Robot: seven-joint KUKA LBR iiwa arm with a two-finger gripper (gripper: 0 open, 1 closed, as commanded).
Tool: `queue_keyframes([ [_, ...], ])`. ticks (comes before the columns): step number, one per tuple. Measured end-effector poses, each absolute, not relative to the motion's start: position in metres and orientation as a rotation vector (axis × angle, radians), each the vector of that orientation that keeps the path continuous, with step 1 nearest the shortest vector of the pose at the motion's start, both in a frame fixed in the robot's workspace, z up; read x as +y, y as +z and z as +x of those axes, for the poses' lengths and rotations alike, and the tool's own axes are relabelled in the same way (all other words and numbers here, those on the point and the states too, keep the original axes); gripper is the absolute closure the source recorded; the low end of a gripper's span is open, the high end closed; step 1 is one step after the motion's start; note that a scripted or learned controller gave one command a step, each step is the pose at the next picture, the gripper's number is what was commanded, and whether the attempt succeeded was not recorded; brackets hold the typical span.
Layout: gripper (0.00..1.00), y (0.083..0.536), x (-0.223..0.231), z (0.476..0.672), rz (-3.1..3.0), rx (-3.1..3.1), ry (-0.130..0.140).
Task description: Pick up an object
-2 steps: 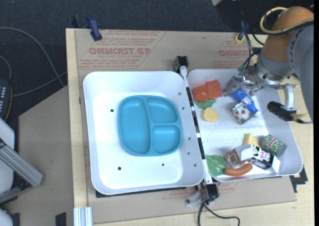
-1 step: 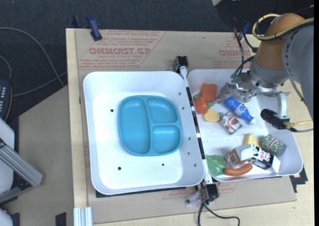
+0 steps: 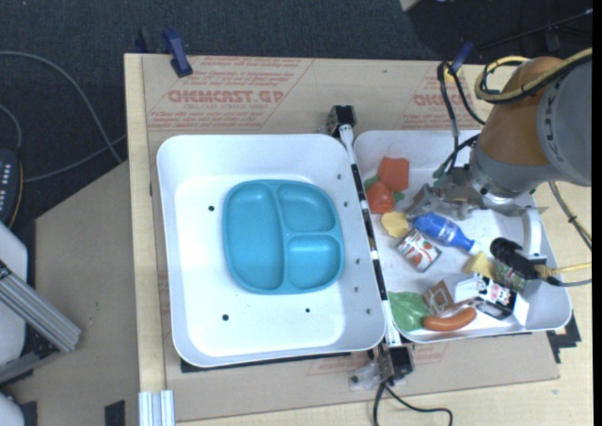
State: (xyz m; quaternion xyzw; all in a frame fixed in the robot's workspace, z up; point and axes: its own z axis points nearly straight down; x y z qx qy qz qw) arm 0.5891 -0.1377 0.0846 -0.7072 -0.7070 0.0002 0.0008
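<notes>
1. Camera view, left half: a white bin (image 3: 179,227) fills the middle left of the frame, and a blue plate (image 3: 282,234) with three sections lies flat in its centre.
2. Camera view, right half: a second white bin (image 3: 550,307) sits just beside the first, and the loose things that could be picked up all lie in it.
3. Near its upper left lies a red block (image 3: 393,173), with a round red thing (image 3: 380,197) touching it from below and a small yellow lump (image 3: 395,223) lower still.
4. A blue bottle (image 3: 442,229) lies on its side in the middle of that bin, with a small can (image 3: 419,250) tilted just below it.
5. Along the bin's lower edge lie a green thing (image 3: 409,307), a sausage (image 3: 450,321) and a small black-and-white packet (image 3: 494,294).
6. The grey arm (image 3: 527,133) reaches in from the upper right of the frame.
7. The gripper (image 3: 431,197) is low over the upper middle of the right bin, between the red block and the blue bottle and close to both.
8. From this angle I cannot tell whether the gripper is spread apart or closed together.
</notes>
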Motion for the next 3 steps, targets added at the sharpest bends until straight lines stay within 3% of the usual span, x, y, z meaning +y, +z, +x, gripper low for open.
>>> queue_keyframes([
  [1, 0.00, 0.084, -0.126, 0.539, -2.221, -2.219, 0.001],
  [2, 1.00, 0.094, -0.126, 0.540, -2.223, -2.220, -0.002],
  [3, 1.00, 0.247, -0.061, 0.543, -2.220, -2.224, -0.003],
])
